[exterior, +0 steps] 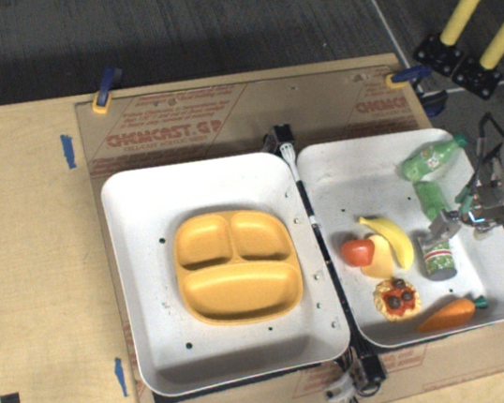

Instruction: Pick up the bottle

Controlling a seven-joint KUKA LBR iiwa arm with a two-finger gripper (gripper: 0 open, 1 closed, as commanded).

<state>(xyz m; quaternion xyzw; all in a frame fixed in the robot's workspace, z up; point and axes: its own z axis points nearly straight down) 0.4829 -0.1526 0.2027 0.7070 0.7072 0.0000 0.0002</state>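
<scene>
dark grey flooring is showing along the top, and below it a pale wooden bench is carrying a brown cardboard sheet with two shallow white bins sitting side by side on it. left bin is holding a yellow divided plate, lying flat near its middle. right bin is holding several small things: a green bottle is lying on its side near the far right corner, a second green piece is lying just below it, a banana is resting near the middle with a red tomato touching its left side, a small can is standing just right of the banana, a little tart with berries is sitting below the banana, and a carrot is lying along the near wall. the gripper is reaching in from the right, hanging over the right side of that bin, below the bottle and just above the can. whether its fingers are apart or together i cannot tell from this view, and nothing is showing between them.
</scene>
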